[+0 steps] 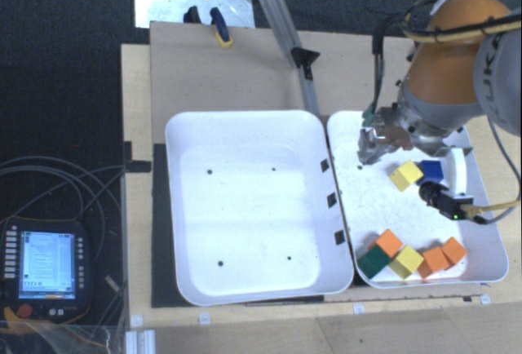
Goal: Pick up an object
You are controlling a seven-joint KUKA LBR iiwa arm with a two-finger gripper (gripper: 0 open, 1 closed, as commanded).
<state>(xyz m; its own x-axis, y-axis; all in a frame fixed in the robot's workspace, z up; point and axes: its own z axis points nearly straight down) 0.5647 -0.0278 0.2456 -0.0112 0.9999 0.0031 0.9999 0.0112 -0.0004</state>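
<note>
I see the arm reaching in from the right, its orange band above the wrist, so that the gripper hangs over the upper left part of the right bin, near the wall this bin shares with the left bin. The gripper is a small blur of metal from this height; I cannot tell how wide it stands, and I see no block in it, so I judge it to be carrying nothing. The candidate objects all lie in the right bin. A yellow block rests just beside the gripper, toward the lower right, touching or nearly touching a blue block that sits partly under the wrist. Near the front wall lies a cluster: an orange block, a green block, a second yellow block and two more orange blocks, packed closely enough that fingers would have little room between them. I judge the yellow block near the gripper to be the likelier target, since it is closest and open on its left side. The gripper appears offset from it, not above it, so a sideways correction seems needed before any descent. The left bin serves as the neighbouring tray, and a handheld controller lies off the bench at lower left.
</note>
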